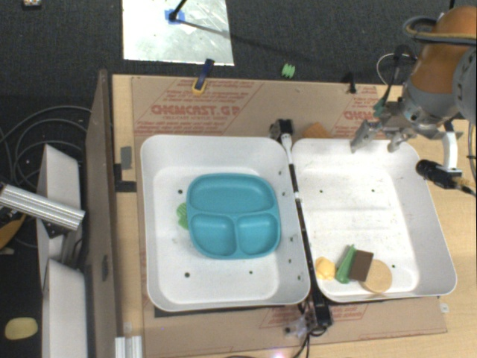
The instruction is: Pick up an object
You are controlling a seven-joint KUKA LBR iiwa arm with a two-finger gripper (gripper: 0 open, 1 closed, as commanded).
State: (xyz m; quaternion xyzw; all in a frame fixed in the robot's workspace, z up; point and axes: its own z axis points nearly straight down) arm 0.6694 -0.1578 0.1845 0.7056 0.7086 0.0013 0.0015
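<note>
The left bin [160, 200] holds a blue divided plate [232, 215]. By the right bin's [417, 222] near edge lie a green stick [346, 265], brown block [361, 265] and tan disc [378, 276]. The gripper [382, 137] hangs spread, holding nothing, at its far edge.

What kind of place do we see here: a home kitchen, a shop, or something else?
Most likely a robotics lab bench. A grey arm with a gripper hangs over two white bins set on cardboard, cables coil on the dark floor, and the bins hold toy items such as a blue divided plate.
</note>
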